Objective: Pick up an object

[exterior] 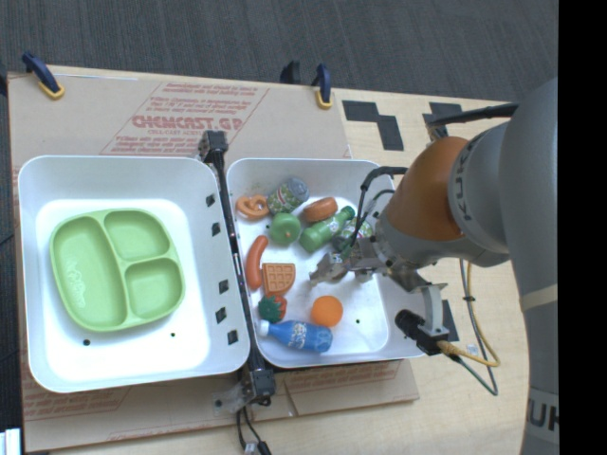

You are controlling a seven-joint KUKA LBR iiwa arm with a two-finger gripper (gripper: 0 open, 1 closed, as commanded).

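Now the jaws hover low in the right bin (375,339) — whether apart or together, I cannot tell. Nearest lies the orange ball (326,311), just below them toward the bin's front — round, no long axis.

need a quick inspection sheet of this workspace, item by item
surface: bench with printed cardboard sheet under two white bins
job's things: right bin holds toy foods: orange ball, waffle, hot dog, green apple, pretzel, blue bottle
clutter: left bin holds a green divided plate
grippers: gripper low in right bin above the ball; finger state unclear
cables: yellow and black cables right of the bin
surroundings: blue-yellow clamps on bench edge, dark carpet
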